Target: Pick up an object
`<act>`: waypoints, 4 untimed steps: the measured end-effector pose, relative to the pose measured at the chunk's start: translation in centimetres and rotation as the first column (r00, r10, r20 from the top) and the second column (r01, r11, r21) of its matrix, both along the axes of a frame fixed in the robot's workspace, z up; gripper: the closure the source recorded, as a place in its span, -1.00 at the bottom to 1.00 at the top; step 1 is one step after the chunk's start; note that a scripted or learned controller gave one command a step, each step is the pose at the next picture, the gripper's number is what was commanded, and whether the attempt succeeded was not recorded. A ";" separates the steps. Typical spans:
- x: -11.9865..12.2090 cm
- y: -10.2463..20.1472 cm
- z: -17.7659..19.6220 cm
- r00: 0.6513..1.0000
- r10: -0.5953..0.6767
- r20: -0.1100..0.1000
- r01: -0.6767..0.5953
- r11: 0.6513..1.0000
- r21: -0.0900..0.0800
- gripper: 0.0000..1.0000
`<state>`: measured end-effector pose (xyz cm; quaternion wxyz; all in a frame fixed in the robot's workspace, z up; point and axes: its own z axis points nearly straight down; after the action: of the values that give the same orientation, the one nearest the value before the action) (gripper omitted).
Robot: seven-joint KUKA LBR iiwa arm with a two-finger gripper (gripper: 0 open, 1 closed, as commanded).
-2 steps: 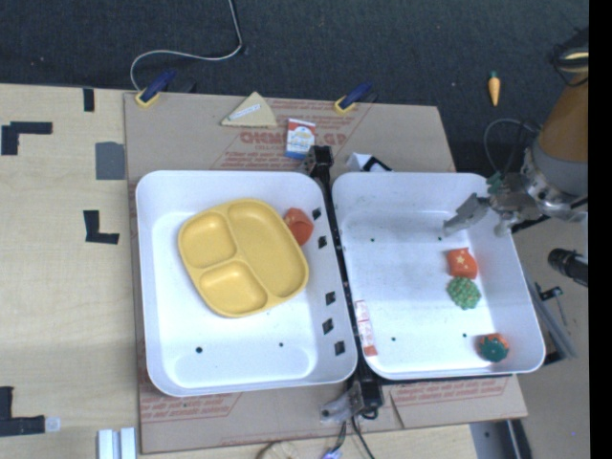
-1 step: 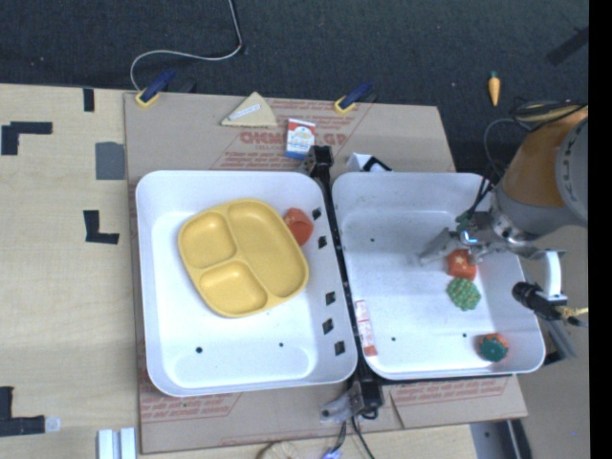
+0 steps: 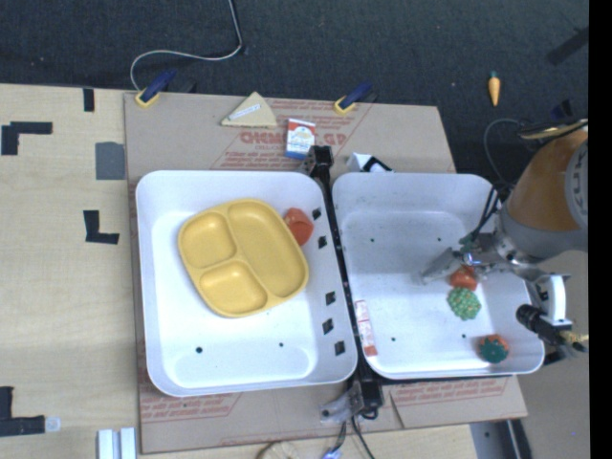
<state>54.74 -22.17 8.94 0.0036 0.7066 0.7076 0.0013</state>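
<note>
While tool [image 3: 461, 268] hangs low in right bin [image 3: 402, 199], small orange-red piece [image 3: 465, 278] sits right at its tip, touching or just under. Grip state: cannot tell. Green ball [image 3: 465, 303] just beside, toward near rim.

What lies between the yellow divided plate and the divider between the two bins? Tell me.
In the camera view, a small orange-red object sits on the left bin's floor between the yellow divided plate and the black divider, touching the plate's upper right edge.

Arm [image 3: 559, 194] — cropped at right edge
</note>
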 end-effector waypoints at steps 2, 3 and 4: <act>-5.6 -0.2 -0.2 1.000 0.001 0.004 -0.001 1.000 -0.001 -1.00; -5.5 -0.3 0.9 1.000 0.000 0.006 0.000 1.000 -0.004 1.00; 1.4 3.9 -0.1 1.000 0.001 0.002 -0.001 1.000 0.001 1.00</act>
<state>56.18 -18.23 8.83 0.0039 0.7062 0.7080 0.0025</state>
